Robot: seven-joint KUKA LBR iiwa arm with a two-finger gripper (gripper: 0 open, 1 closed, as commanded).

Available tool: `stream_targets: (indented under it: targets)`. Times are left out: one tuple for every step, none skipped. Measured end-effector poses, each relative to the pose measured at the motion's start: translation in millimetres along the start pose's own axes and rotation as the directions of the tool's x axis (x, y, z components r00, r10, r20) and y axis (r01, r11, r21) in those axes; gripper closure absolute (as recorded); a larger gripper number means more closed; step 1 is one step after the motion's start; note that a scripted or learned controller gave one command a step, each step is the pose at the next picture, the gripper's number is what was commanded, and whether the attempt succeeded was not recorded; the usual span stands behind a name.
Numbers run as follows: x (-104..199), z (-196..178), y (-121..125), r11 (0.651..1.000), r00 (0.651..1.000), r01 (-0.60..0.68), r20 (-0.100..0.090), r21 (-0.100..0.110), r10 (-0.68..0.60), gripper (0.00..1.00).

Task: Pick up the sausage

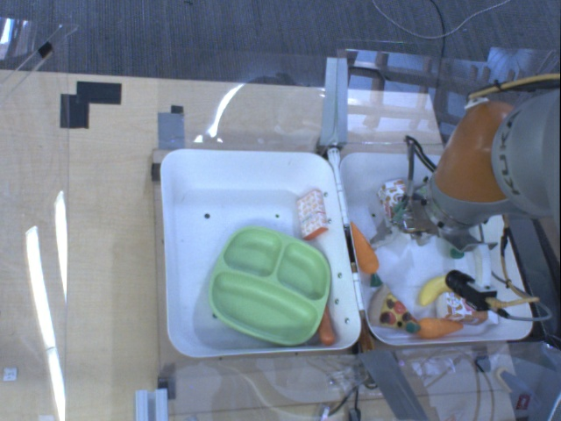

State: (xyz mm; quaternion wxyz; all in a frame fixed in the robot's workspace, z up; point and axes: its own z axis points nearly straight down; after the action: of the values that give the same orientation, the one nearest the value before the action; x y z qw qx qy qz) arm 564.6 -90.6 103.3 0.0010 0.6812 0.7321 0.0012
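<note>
The gripper (pixel 396 226) sits low in the right bin (pixel 368 172), near its left wall; whether it is open or closed cannot be determined. The sausage (pixel 326 327) lies in the left bin (pixel 228 178), wedged between the green plate (pixel 270 285) and the bin's right wall, well apart from the gripper.

Sausage (pixel 326 327) — left bin's lower-right edge

Pale wooden bench (pixel 96 261), dark grey carpet (pixel 193 16), black cable (pixel 429 11) looping across it
</note>
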Motion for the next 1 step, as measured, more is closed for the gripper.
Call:
stream_targets:
  targets:
    - [-31.2,14.4,-52.2,0.993,0.993,0.116,0.004,-0.014,-0.116,0.00]
